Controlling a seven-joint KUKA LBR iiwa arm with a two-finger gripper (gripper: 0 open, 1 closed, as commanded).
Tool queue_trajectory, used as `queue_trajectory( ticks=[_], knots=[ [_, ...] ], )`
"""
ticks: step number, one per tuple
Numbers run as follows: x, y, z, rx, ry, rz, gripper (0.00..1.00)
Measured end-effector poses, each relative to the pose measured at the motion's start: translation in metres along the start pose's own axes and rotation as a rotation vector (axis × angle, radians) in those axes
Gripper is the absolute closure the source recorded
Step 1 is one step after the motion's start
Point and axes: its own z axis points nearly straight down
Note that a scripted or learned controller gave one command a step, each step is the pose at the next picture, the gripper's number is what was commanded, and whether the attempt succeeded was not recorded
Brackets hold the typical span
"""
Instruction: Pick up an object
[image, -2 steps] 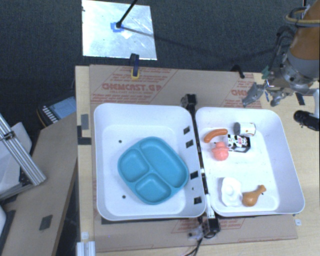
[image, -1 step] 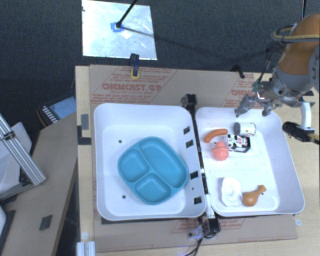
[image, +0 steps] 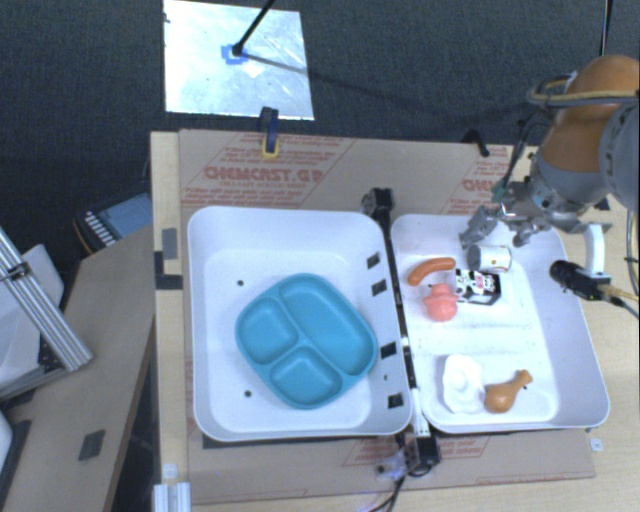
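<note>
Gripper (image: 497, 232): fingers spread, nothing between them, over right bin's (image: 570, 345) far edge. Sausage (image: 431, 269), pink toy (image: 440, 303) near bin's left edge; drumstick (image: 506, 391), white piece (image: 461, 383) at near edge.

Smooth glossy white plastic bins (image: 290, 225). Matt blue plastic tray (image: 305, 340), 3 compartments. Brown cardboard sheet (image: 300, 170), printed, matt. Shiny plastic toy sausage (image: 431, 269). Metallic foil-like sheet (image: 238, 62), reflective. Dark rough carpet (image: 80, 100).

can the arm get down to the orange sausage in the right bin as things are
Probably yes: the orange toy sausage lies uncovered on the white right bin's floor, apart from the pink round toy, and the end effector hovers just to its right.
</note>
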Motion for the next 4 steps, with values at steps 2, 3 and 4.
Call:
queue_trajectory(
  ticks=[2, 3, 4],
  knots=[
    [0.005, -0.005, 0.043, -0.007, -0.001, 0.000, 1.00],
    [0.014, 0.002, -0.017, -0.011, -0.001, -0.005, 1.00],
    [0.019, -0.003, -0.066, -0.009, -0.001, -0.006, 1.00]
  ],
)
